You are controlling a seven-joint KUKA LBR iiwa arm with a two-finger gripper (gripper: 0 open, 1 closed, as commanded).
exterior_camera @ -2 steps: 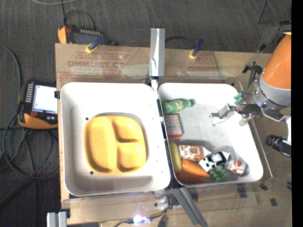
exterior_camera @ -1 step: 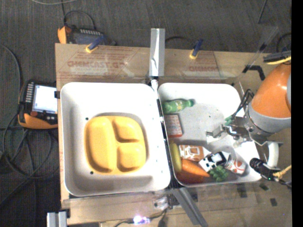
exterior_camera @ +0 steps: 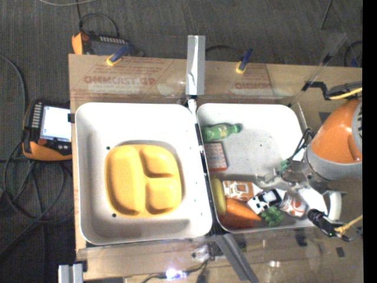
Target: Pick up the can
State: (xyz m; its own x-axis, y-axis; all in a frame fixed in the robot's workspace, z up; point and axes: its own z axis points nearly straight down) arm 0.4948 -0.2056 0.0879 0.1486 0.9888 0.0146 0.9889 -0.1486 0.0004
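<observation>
Lying at the right bin's (exterior_camera: 247, 108) near edge, can (exterior_camera: 293, 206): light, rigid, slippery; grasp across its body; gripper (exterior_camera: 281, 188) state indiscernible.

Arm (exterior_camera: 337, 143): rounded orange band, grey housing below. Metal end effector (exterior_camera: 277, 178), dark fittings. Thin black cable seen along wrist.

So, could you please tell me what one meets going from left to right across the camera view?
Handheld screen device → yellow divided tray in the left bin → green bottle → carrot → can → arm's orange band.
</observation>
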